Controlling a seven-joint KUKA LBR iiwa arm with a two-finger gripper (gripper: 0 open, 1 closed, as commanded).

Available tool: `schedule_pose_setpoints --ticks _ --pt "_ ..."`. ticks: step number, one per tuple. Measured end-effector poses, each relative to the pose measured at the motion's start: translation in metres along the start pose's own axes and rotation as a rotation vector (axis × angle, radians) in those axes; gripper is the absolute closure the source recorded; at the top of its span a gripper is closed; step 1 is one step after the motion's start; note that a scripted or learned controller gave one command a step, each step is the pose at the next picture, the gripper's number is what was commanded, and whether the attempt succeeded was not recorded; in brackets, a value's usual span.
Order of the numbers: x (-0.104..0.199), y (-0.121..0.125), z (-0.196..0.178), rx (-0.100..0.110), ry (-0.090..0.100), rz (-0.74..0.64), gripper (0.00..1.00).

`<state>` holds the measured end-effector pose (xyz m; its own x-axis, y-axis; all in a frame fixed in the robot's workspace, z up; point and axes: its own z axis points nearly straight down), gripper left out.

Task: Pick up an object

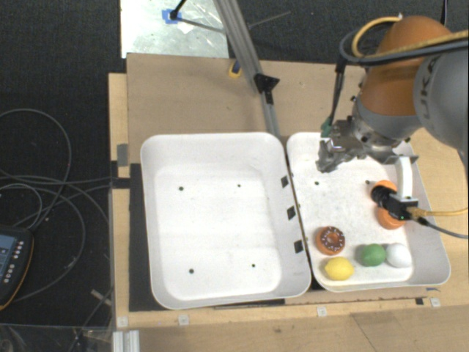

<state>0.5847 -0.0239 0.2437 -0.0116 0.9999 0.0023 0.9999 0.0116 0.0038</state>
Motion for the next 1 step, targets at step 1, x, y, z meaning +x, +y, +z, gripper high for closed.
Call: schedule_pose_setpoints --ticks 1 --pt "0.0488 0.0236 0.004 0.001 -0.001 0.001 1.0"
